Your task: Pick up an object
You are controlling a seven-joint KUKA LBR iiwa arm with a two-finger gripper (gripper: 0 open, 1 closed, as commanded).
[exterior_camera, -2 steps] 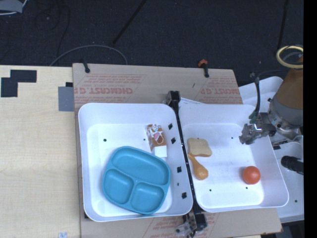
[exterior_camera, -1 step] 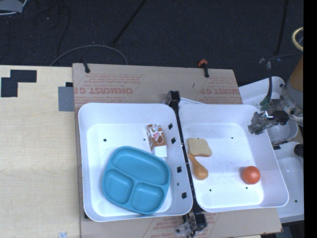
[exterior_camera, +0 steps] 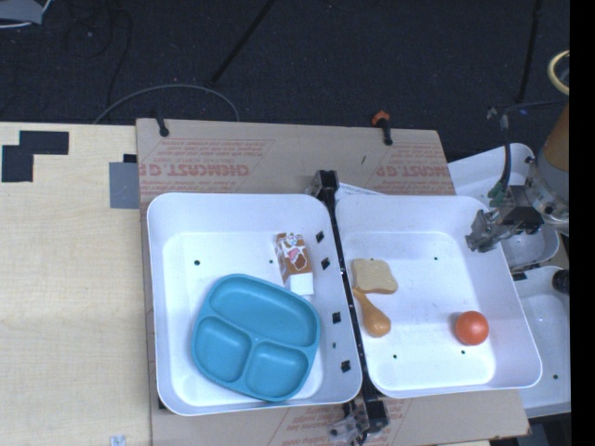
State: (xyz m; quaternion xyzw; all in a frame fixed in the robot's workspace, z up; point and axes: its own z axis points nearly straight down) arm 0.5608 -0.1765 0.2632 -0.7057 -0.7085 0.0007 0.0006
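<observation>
- You are looking at a robotics lab or test cell, not a home or a shop.
- Left of the gripper [exterior_camera: 487,229], two white bins [exterior_camera: 177,240] sit side by side on a cardboard sheet [exterior_camera: 279,161] clamped to a pale wood bench [exterior_camera: 65,277].
- Beyond the gripper, loose cables [exterior_camera: 167,91] trail over dark carpet [exterior_camera: 325,45].
- Black and grey marker squares [exterior_camera: 121,182] are stuck on the bench far to its left.
</observation>
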